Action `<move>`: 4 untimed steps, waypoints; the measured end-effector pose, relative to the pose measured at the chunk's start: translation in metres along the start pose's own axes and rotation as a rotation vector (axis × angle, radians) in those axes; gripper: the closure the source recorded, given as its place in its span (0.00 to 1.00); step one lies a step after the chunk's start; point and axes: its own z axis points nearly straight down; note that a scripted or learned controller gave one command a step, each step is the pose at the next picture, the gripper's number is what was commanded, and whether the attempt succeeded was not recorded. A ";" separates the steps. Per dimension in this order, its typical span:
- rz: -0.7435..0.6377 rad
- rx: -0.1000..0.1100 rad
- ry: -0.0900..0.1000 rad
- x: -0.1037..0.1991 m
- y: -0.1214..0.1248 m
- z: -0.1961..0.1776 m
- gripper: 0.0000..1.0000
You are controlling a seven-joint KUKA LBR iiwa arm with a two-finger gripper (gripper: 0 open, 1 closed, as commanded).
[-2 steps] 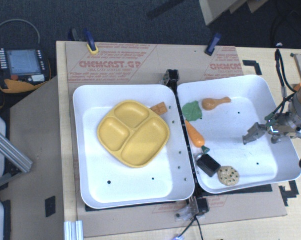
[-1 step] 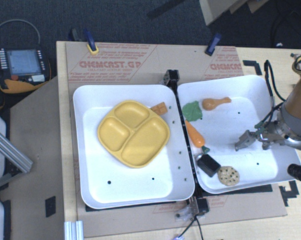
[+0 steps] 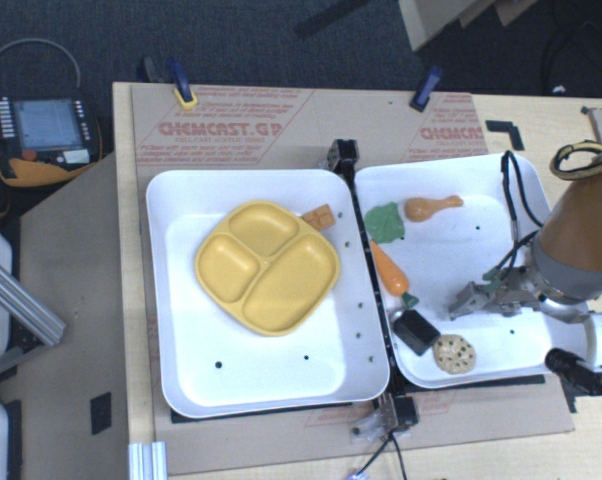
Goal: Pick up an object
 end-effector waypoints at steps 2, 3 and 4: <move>-0.001 -0.017 0.000 0.000 0.006 0.004 1.00; -0.002 -0.011 -0.005 0.003 0.008 -0.058 1.00; -0.003 -0.011 -0.005 0.005 0.009 -0.101 1.00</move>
